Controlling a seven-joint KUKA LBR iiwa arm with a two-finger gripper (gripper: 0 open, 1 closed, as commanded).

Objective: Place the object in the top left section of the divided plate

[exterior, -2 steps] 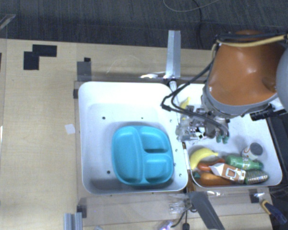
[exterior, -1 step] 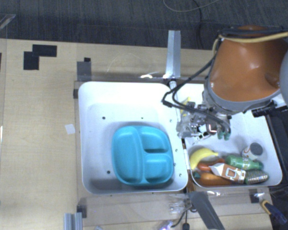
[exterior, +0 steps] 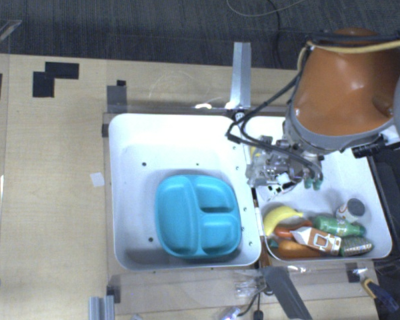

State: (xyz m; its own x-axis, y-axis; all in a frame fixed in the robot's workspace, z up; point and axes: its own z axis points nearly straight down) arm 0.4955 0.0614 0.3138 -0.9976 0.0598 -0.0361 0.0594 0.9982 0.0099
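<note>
Hanging over the right bin (exterior: 380, 242), the end effector (exterior: 283, 172) sits near that bin's upper left corner, close to the wall shared with the left bin (exterior: 123, 179). Its metal parts blur together from this angle, so I cannot tell whether it is released or clenched, and nothing can be made out between its tips. Above it the arm (exterior: 347, 85) shows its broad orange band, and black cables (exterior: 253, 115) loop from the wrist toward the top of the bins.

In the left bin lies the plate (exterior: 199, 213), light blue and divided: one long section down its left side and two smaller sections stacked on its right. It rests flat toward the bin's lower middle.

Objects crowd the lower end of the right bin. A banana (exterior: 282, 217) lies just below the end effector, near the dividing wall. Beside it is a green bottle (exterior: 340, 227), and below these an orange and white packet (exterior: 313, 240), touching one another in a heap. A small round grey item (exterior: 351, 209) sits just above the bottle.

Both bins rest on the pale wooden worktop (exterior: 47, 199).
</note>
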